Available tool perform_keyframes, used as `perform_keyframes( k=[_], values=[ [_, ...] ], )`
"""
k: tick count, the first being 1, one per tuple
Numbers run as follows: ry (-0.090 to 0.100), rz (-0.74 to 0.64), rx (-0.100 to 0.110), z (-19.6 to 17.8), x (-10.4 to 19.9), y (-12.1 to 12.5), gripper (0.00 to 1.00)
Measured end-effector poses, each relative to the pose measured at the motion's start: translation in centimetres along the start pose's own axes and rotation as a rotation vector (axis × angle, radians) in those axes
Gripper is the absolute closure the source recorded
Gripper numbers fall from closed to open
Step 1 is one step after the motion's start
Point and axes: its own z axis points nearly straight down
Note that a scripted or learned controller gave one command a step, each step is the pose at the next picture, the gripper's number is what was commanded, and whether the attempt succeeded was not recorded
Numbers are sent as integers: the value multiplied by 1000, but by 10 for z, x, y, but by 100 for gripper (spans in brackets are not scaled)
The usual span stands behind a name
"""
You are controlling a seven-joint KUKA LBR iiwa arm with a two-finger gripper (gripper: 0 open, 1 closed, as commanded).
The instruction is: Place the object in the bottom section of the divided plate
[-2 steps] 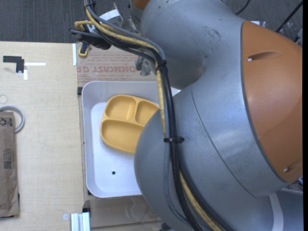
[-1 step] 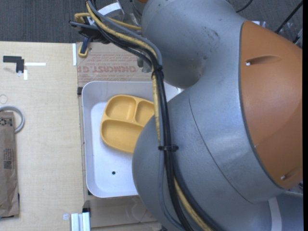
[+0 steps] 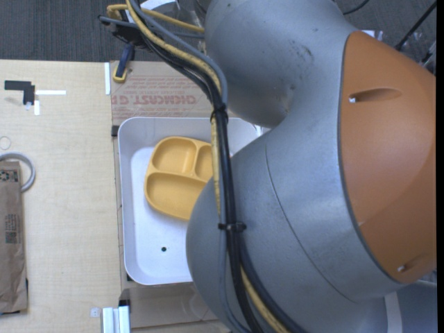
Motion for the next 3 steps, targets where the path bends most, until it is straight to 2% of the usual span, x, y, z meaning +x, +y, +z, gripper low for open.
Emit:
perform_keyframes(
  k=[1,2,3],
  values=[
    [-1,-6,0,84,2,-1,100],
    [-2,-31,0,199,-1,-2,100],
    [-1,-5,0,219,3,-1,100]
  ],
)
